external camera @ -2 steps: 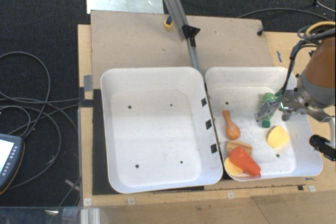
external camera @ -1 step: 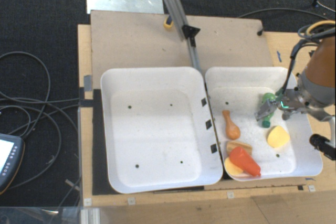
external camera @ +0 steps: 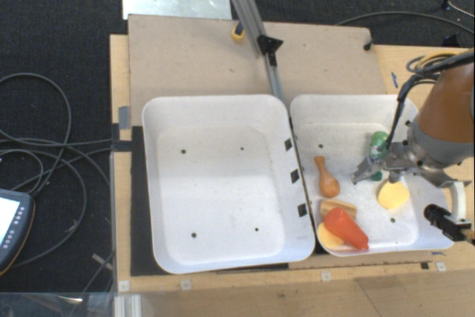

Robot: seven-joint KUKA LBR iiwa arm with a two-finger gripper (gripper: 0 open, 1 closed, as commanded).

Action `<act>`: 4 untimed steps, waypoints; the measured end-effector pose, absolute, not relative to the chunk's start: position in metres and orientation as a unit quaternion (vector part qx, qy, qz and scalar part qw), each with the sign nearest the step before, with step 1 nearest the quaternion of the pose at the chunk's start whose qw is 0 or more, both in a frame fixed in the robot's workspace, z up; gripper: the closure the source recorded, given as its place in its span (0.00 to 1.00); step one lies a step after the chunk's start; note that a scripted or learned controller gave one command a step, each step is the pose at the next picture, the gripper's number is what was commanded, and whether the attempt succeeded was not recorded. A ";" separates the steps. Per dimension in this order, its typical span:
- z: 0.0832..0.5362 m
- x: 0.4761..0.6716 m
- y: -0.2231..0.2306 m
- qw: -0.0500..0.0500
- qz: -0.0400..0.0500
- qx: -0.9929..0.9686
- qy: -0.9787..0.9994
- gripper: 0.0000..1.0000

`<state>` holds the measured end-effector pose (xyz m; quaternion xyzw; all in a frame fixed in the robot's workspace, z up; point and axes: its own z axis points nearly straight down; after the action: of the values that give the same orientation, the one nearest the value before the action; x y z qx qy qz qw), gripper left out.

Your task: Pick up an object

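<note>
The right bin point(external camera: 349, 111) holds several small objects. A green object point(external camera: 379, 139) lies at the middle right, partly under the gripper. A yellow round piece point(external camera: 392, 196) sits just below it. Further left lies a brown drumstick-shaped piece point(external camera: 326, 176). At the front are a red-orange pepper shape point(external camera: 347, 228), a tan slice point(external camera: 338, 206) and a yellow piece point(external camera: 328, 237). My gripper point(external camera: 376, 174) hangs low over the bin between the green object and the yellow round piece. It is open, its grey fingers point(external camera: 361, 174) spread, and a bit of green shows between them.
The left bin point(external camera: 159, 159) stands beside the right one, with a ridge of black clips point(external camera: 295, 176) between them. A grey pole point(external camera: 249, 7) slants in from the back. The arm's orange band point(external camera: 451, 111) and cables overhang the right bin's right side.
</note>
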<state>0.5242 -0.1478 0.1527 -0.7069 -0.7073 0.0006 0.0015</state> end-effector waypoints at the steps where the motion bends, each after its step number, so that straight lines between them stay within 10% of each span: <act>1: 0.092 0.523 -0.140 0.002 0.001 -0.707 -0.707 0.00; 2: 0.091 0.523 -0.140 0.000 0.000 -0.707 -0.707 0.00; 3: 0.102 0.525 -0.140 -0.001 -0.001 -0.707 -0.707 1.00; 4: 0.152 0.536 -0.137 -0.003 -0.002 -0.705 -0.709 1.00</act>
<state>0.5356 -0.1366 0.1524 -0.7050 -0.7092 -0.0019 -0.0031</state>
